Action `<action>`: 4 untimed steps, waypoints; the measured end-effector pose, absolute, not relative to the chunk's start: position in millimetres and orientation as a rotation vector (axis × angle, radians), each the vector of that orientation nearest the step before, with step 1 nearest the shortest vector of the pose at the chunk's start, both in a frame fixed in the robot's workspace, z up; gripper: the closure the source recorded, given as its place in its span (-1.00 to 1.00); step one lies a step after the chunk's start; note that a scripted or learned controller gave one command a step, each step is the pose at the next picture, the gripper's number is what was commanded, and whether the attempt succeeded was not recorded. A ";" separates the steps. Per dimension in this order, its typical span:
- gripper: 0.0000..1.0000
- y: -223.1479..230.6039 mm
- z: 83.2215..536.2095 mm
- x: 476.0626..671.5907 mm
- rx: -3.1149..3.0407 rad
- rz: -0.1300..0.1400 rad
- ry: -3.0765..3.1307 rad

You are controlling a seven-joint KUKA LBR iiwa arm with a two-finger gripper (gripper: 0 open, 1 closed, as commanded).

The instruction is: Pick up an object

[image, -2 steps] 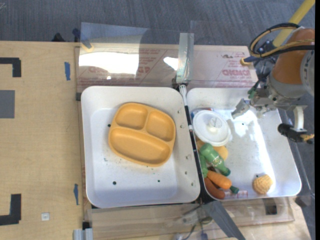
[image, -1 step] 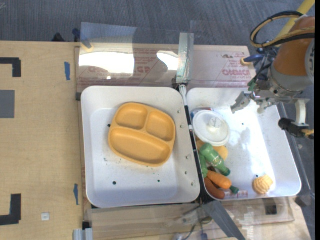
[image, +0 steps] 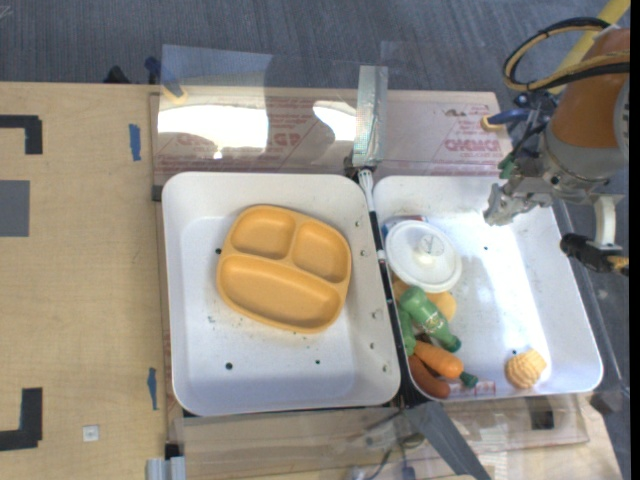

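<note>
Toy carrot at the right bin's 7 o'clock looks light, rigid, best pinched mid-length; pincer at 12 o'clock, state cannot be told.

A yellow divided plate lies in the left white bin. In the right bin, beside the plate, a white round lid sits above green and orange toy vegetables. The gripper hangs over the right bin's far edge, well apart from the plate.

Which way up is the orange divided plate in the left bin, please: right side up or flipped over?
Right side up. The orange divided plate lies flat on the left bin's floor, its three compartments facing the camera with their raised dividers visible, and nothing in them.
</note>
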State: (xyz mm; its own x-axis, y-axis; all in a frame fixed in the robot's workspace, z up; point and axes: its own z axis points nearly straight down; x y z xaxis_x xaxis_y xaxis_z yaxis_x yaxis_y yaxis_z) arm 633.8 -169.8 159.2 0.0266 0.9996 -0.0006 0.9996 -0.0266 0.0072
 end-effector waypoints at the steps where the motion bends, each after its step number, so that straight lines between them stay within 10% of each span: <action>1: -1.00 -170.0 158.3 633.5 2.248 0.006 2.188; 2: -1.00 -189.1 192.7 617.0 2.845 0.002 1.327; 4: -1.00 -213.0 104.9 566.6 3.132 0.007 0.330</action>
